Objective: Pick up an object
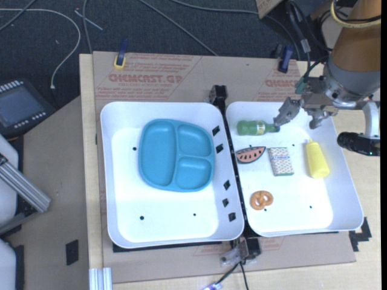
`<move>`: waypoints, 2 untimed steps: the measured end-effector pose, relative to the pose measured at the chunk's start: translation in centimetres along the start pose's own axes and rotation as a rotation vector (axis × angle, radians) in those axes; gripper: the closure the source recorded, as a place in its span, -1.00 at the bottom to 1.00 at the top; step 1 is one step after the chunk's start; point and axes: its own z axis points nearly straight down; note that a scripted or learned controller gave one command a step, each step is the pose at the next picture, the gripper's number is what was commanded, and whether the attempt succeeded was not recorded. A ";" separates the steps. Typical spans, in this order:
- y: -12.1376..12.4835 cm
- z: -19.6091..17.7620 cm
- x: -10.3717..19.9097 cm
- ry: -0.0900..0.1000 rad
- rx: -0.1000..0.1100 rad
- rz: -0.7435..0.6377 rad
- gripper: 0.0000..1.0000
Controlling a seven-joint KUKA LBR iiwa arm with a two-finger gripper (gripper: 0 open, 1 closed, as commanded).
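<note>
The right bin (pixel 338 210) holds a green bottle (pixel 250 127) lying on its side at the back, a watermelon slice (pixel 250 154), a speckled sponge block (pixel 280 161), a yellow bottle (pixel 317 159) and a pretzel (pixel 261 200). My gripper (pixel 300 116) hangs over the back of the right bin, open, its left finger (pixel 284 115) close to the green bottle's cap end and its right finger (pixel 317 119) above the yellow bottle. Nothing sits between the fingers.
A blue divided plate (pixel 176 154) lies in the left bin (pixel 121 204). Black clips line the divider (pixel 227 162) between the bins. Cables and a cardboard box sit behind the bench at the upper right.
</note>
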 end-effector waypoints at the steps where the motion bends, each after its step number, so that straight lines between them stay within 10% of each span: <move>1: 0.2 -0.6 0.0 -0.001 -0.012 -0.003 -1.00; 2: -0.3 5.4 0.5 0.000 -0.006 -0.002 -1.00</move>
